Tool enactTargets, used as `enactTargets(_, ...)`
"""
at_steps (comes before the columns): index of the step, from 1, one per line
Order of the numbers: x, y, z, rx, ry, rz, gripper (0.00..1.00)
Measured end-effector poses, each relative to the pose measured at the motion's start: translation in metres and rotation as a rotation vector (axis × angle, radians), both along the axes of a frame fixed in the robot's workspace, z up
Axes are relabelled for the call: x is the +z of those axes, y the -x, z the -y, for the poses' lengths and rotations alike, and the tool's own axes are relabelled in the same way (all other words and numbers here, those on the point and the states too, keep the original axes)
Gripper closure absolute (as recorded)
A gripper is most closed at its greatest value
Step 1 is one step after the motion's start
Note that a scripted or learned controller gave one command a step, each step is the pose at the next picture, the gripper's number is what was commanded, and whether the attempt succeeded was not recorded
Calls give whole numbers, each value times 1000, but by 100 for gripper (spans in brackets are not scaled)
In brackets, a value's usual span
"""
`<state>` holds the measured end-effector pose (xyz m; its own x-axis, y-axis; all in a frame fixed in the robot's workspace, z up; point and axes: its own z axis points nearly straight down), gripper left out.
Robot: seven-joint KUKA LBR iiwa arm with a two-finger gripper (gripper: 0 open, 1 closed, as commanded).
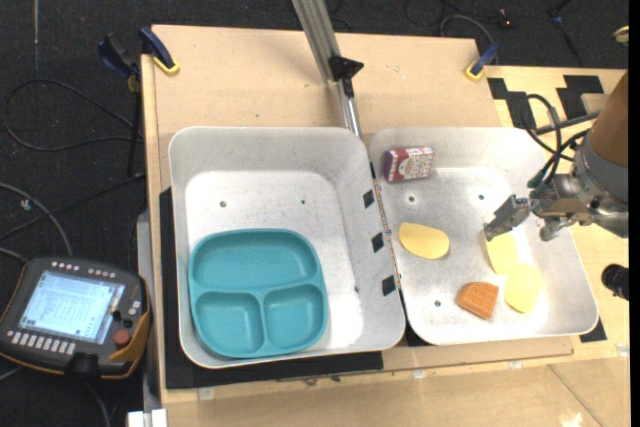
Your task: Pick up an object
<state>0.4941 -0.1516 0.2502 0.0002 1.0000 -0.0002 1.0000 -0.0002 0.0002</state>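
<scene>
Gripper [522,219] hovers over right bin [560,323], fingers spread apart, nothing between them. Nearest target: pale yellow flat piece [503,253] just below fingers, touching second yellow piece [522,289].

Risk, my judgement: thin flat shape lies close on bin floor, fingers may slide over it or pinch both pieces together.

Other things:
- orange ridged block [479,299], looks firm
- yellow oval slice [424,241], smooth
- small carton [409,163], boxy
- teal divided plate [258,292] in left bin [200,155], glossy plastic
</scene>
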Motion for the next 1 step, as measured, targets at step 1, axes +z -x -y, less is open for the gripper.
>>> enactTargets(1,10,-1,0,2,1,2,100)
